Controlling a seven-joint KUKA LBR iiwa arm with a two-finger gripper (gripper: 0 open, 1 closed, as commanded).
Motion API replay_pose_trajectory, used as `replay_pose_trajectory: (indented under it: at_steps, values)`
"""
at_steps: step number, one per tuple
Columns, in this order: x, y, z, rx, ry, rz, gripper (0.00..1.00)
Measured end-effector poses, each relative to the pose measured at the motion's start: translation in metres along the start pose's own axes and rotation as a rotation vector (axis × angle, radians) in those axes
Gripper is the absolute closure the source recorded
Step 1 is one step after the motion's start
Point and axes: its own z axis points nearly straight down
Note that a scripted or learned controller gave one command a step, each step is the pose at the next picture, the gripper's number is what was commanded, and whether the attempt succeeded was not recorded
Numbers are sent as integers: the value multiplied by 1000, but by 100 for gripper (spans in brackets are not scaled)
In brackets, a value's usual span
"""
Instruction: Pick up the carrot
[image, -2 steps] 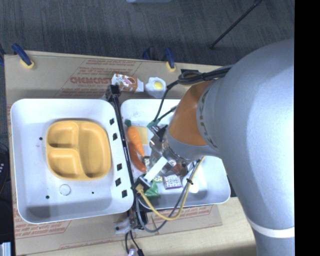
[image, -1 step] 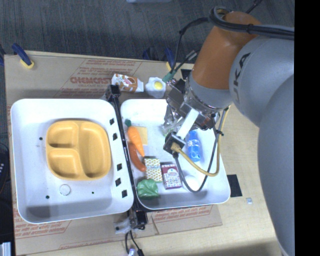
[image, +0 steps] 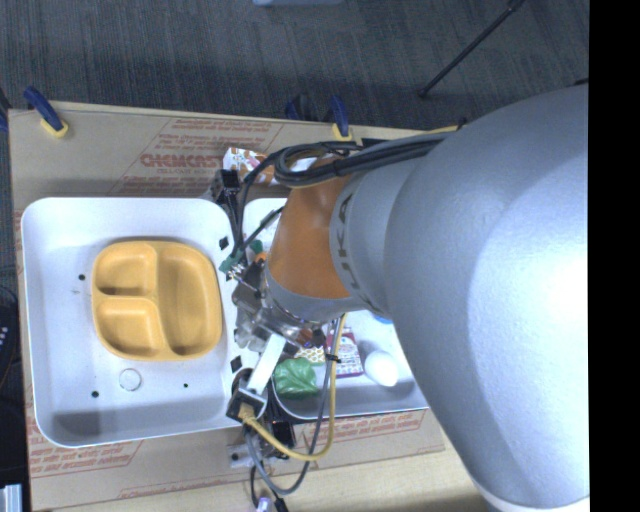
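Observation:
My gripper (image: 258, 318) hangs low over the left side of the right bin (image: 400, 395), close to the wall between the two bins. The orange wrist band (image: 305, 250) and the big grey arm (image: 470, 290) cover most of that bin, and whatever lies beneath them is hidden. Just right of the gripper, at the bin's front, sits a green leafy item (image: 296, 377).
The left bin (image: 50, 300) holds a yellow divided plate (image: 157, 297). In the right bin, a white rounded object (image: 381, 368) and a small printed packet (image: 345, 356) lie near the green item. Cardboard (image: 150, 150) lines the bench around the bins.

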Motion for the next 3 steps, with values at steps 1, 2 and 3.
replay_pose_trajectory:
  at_steps: [1, 2, 3]
  values:
    - [-43, 33, -73, -3, 3, 168, 100]
    - [18, -13, 0, 0, 0, -161, 100]
    - [8, 27, -108, -5, 2, -237, 100]
